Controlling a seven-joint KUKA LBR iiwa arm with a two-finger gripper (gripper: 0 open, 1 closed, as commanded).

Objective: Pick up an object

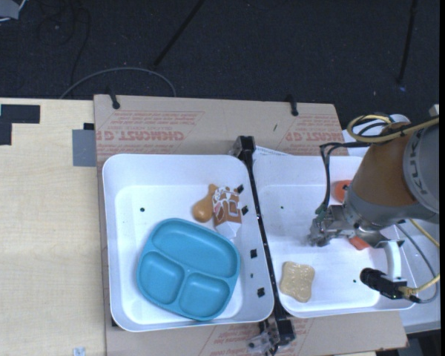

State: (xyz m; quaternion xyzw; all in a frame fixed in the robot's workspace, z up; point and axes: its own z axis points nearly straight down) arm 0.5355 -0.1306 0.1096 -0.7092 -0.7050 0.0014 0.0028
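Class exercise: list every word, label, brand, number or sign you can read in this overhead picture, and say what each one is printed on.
Red print on the cardboard sheet behind the white bins, twice along its far edge: upside down from this view and too blurred to read with confidence.
Red print on the cardboard's near edge: too small and blurred to read.
Markings on the small packet beside the blue divided plate: unreadable.

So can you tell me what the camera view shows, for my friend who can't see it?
A grey and orange robot arm reaches into the right white bin, its hand low near a tan cookie-shaped toy. The left white bin holds a blue divided plate and a small brown-and-white toy.
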